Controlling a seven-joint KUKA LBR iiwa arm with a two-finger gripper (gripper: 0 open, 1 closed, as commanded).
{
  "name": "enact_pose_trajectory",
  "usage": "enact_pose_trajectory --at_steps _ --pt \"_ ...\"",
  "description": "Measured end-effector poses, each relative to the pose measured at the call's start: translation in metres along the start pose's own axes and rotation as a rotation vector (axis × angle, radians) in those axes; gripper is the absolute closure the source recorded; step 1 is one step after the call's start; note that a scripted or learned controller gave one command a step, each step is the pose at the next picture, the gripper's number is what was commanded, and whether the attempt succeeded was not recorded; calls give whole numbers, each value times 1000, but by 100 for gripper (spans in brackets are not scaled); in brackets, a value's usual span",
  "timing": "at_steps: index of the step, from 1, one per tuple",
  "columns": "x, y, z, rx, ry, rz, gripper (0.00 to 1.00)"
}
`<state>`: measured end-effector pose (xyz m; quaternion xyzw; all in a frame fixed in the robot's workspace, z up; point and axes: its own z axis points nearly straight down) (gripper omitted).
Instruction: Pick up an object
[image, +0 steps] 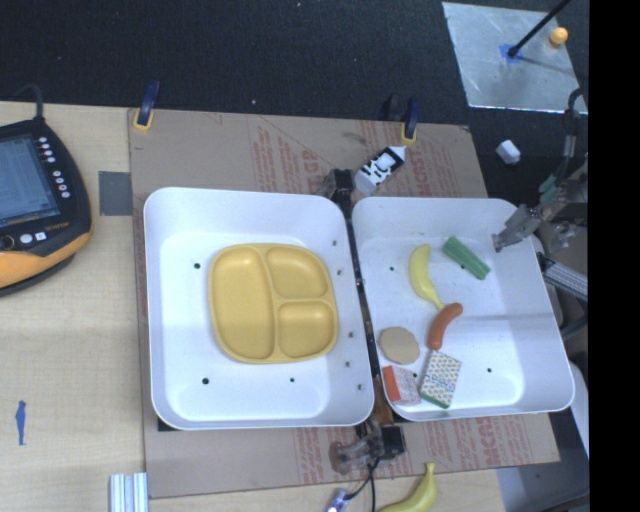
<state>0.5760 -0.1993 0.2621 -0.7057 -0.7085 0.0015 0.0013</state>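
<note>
tray (272, 302) in left bin (170, 300); banana (424, 275), sausage (445, 324) in right bin (530, 370)

Left bench edge: orange-and-black handheld control pendant with screen (35, 205)
Cardboard's far edge: two blue-and-yellow spring clamps (147, 105), (409, 120)
Front edge, outside bins: loose yellow banana (415, 492)
Dark floor beyond: small white block (508, 151)

My metal gripper (510, 232) looks dull grey. Both bins (170, 390) are smooth, glossy white plastic; the yellow tray (272, 301) matt plastic. Beneath lies printed brown cardboard (300, 150) on pale wood bench (70, 400).
</note>
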Motion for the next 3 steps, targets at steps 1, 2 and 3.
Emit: enact_pose_trajectory --at_steps 1,2,3 --pt "60 54 171 2 0 -2 0" --pt "59 55 160 3 -1 -4 100" --pt "123 27 69 -2 1 0 100"
